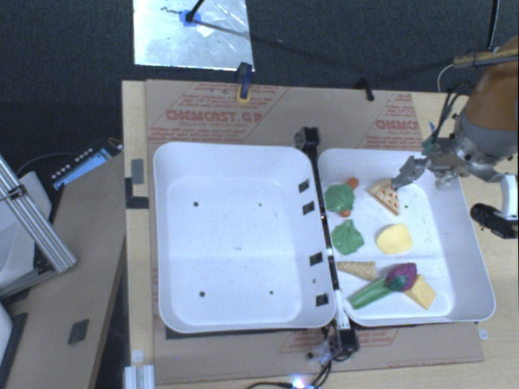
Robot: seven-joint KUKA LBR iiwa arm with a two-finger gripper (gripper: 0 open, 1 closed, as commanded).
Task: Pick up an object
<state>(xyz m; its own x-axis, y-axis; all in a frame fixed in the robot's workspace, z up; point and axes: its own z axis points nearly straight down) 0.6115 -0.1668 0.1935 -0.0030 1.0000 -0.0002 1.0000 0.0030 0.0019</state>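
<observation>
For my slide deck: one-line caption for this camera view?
KUKA arm's gripper hovers above a pizza-slice toy in the right bin, among toy foods.

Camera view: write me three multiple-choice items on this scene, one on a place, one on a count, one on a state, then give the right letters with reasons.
1. Where do the toy foods lie?
A. In the right bin
B. In the left bin
C. On the bench beside the bins

2. How many green leafy pieces lie near the divider between the bins?
A. None
B. Two
C. Five

3. Where is the claw?
A. Deep in the left bin
B. Resting on the bench in front of the bins
C. At the pizza wedge near the right bin's far side

Answers:
1 A: all the pieces sit inside the right bin.
2 B: one leafy piece lies above another.
3 C: the claw's tip is at the wedge's upper edge, with nothing seen held in it.
</observation>
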